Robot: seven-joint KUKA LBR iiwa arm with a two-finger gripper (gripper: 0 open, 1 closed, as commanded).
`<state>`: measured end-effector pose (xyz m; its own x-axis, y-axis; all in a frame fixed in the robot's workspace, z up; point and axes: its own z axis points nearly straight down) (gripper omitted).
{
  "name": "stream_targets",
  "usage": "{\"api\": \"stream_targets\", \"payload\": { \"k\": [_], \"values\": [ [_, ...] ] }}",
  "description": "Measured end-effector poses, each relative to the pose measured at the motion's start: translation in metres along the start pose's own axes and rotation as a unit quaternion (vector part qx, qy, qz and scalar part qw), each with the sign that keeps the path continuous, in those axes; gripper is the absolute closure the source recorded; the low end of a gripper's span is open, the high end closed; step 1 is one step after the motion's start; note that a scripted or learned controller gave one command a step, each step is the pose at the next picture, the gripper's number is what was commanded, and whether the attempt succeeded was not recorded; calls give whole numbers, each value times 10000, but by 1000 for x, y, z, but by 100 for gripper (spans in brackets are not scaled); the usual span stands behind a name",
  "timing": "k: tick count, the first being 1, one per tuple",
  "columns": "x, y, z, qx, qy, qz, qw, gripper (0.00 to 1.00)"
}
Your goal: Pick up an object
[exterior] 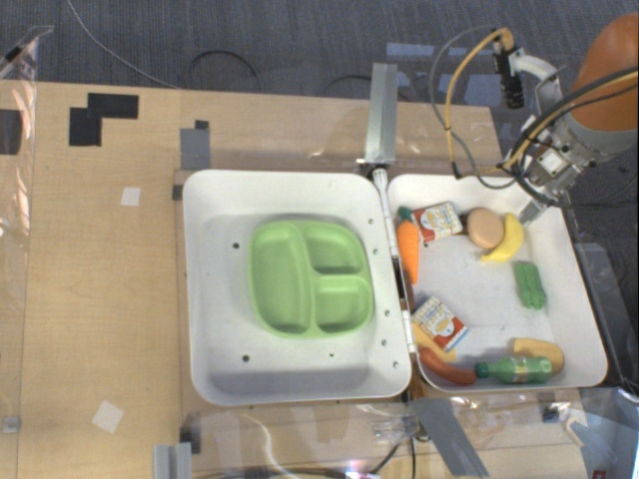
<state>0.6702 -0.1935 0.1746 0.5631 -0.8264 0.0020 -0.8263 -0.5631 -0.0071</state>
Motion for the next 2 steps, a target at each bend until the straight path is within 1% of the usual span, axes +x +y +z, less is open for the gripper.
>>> {"api": "stream_targets", "payload": {
  "k": [1, 2],
  "values": [
    [-1, -1, 0, 5, 1, -2, 10000, 0],
    [-13, 9, 66, 40, 80, -301, 9995, 0]
  ]
}}
